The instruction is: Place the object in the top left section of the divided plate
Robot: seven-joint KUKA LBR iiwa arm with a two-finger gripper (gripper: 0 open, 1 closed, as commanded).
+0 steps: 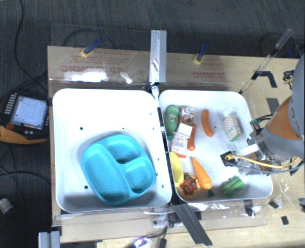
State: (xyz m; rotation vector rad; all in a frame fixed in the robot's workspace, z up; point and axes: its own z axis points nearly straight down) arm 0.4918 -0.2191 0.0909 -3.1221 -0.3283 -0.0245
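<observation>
The left bin has bare white floor along its far side and down its left wall. The blue divided plate lies turned at a slant in the near half, its right edge close to the wall shared with the right bin.

In the right bin the things crowd the left wall: a green vegetable, a red and white packet, a banana and a carrot. An orange sausage and a corn cob lie farther in, and a green piece sits near the front edge.

The gripper hangs by the right wall, between the corn cob and the green piece, over open floor. It seems to touch nothing, but the wrist hides it, so whether it is wide, narrow or holding anything cannot be told
</observation>
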